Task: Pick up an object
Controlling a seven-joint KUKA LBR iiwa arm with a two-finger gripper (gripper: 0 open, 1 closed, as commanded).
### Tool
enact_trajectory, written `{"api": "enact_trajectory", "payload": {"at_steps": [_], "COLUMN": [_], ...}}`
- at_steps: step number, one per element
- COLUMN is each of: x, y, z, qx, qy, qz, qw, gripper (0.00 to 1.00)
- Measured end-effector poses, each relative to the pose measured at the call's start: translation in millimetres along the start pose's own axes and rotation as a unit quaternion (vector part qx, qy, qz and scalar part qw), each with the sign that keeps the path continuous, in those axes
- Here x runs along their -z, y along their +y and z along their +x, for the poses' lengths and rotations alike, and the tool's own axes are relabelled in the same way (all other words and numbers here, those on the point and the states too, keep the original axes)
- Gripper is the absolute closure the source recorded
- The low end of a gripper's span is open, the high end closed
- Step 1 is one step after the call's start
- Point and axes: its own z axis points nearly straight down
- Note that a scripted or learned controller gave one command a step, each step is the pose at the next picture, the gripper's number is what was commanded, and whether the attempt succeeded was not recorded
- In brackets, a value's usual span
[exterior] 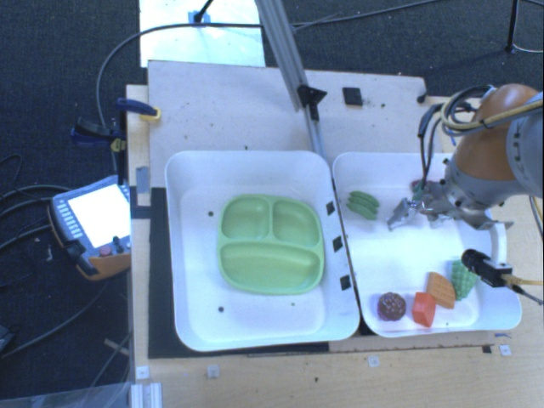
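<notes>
Hovering in the right white bin (pixel 510 317), the two-finger gripper (pixel 406 212) stood open and empty beside the small green pea pod (pixel 363 203); descent seemed next.

The grey arm (pixel 497 155) reaches in from the right, its gripper (pixel 406 212) angled down-left.

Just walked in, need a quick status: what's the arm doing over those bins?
The gripper is over the right bin, close to the green pea pod near that bin's top left, and nothing shows between its fingers. A brown round piece, a red piece, an orange piece and a green bumpy piece lie along the bin's lower edge. The left bin holds a green divided plate. So no pick is visible yet.
</notes>
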Motion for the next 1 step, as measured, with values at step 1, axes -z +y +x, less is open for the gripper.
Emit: {"api": "enact_trajectory", "payload": {"at_steps": [1], "x": [-36.4], "y": [1.8], "z": [-0.1], "qx": [-0.001], "qy": [0.000], "qz": [-0.002], "qw": [1.0000], "gripper": [0.00]}}
